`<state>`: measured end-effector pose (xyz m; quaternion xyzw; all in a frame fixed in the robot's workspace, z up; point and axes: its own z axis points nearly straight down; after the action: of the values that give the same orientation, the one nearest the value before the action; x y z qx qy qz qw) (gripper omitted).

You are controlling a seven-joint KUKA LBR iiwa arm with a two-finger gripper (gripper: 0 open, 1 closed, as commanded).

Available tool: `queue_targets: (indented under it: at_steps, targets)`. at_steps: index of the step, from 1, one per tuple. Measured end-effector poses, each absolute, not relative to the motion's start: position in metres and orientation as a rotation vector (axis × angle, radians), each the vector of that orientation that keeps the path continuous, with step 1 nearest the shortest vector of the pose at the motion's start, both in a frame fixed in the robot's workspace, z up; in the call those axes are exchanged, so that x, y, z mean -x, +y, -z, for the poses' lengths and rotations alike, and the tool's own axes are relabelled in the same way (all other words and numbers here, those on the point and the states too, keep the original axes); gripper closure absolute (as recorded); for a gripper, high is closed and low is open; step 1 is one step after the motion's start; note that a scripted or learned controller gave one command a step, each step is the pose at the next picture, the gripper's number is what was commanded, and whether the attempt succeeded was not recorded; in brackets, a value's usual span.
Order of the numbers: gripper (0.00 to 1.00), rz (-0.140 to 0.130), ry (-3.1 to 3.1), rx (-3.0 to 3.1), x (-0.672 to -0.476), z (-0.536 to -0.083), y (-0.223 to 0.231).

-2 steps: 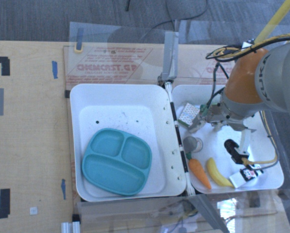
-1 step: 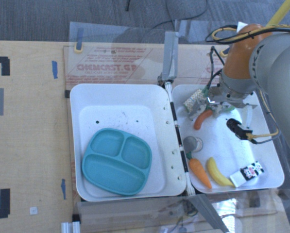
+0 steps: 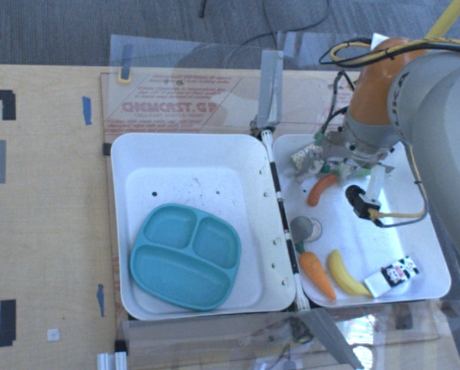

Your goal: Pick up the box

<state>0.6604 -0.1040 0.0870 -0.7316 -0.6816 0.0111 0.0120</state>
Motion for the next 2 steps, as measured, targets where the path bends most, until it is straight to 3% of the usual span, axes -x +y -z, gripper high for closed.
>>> queue_targets:
  at_steps: [1,2]
  targets:
    - [0.0,-0.033,-2.091,2.32,-0.661,-0.087,-0.101]
    - [0.0,-0.002,-1.862,2.529,-0.615,-0.099,-0.153]
